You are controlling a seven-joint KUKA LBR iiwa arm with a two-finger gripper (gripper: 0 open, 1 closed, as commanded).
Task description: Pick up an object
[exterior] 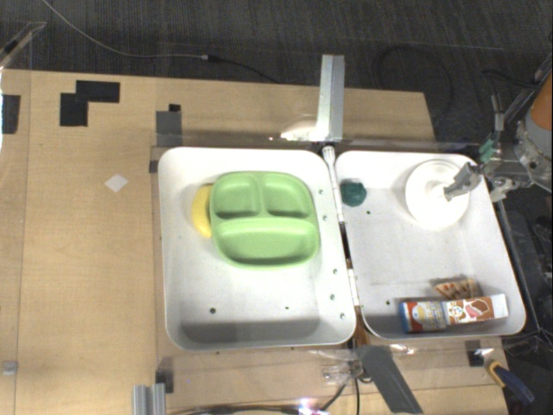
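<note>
Dark carpet surrounds a pale wooden bench (86, 258) where two shallow white bins sit side by side, seen from above at a slant. At the right edge of the camera view, the arm's gripper (460, 186) hangs over the far corner of the right bin (432, 266), above a white disc (436, 195) that may be a small plate or lid. Whether its fingers are spread or pressed together cannot be told from this angle, and nothing is visibly held between them. Its position suggests the disc is the object it is going for, though that is a judgement.

That bin also holds a small teal object (352, 192) near the divider and a carton (454, 310) lying on its side along the near wall, with a brown packet (454, 287) just behind it. All three lie well apart from the gripper.

Inside the left bin (251, 318), a green divided tray (263, 217) rests open side up, partly covering a yellow item (200, 212) at its left edge; what the yellow item is cannot be made out.
</note>
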